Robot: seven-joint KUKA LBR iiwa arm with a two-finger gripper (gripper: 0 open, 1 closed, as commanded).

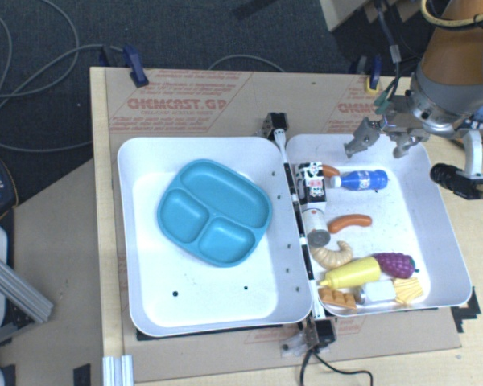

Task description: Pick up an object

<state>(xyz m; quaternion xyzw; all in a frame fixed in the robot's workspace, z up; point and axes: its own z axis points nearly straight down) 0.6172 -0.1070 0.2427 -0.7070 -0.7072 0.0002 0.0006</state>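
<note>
The bench is a brown sheet printed with red lettering, and it bears two white bins side by side. The left bin holds a blue divided plate, lying slightly turned, with three compartments and nothing in them. The right bin holds the small objects, most of them crowded toward its near left corner. The arm comes in from the upper right, its orange band above a grey wrist, and its gripper hangs over the far edge of the right bin with the two fingers spread apart and nothing between them. Just below the gripper lies a blue and white bottle on its side, and beside its left end sits a black and white box against the bin's left wall. Nearer the camera lies an orange sausage, apart from the rest. Below it a tan croissant rests beside a small grey disc. At the near edge a yellow bottle lies touching a purple grape bunch, with a few more small toy foods packed under them, too jumbled to tell apart. A blue clamp grips the bench's far left edge.
</note>
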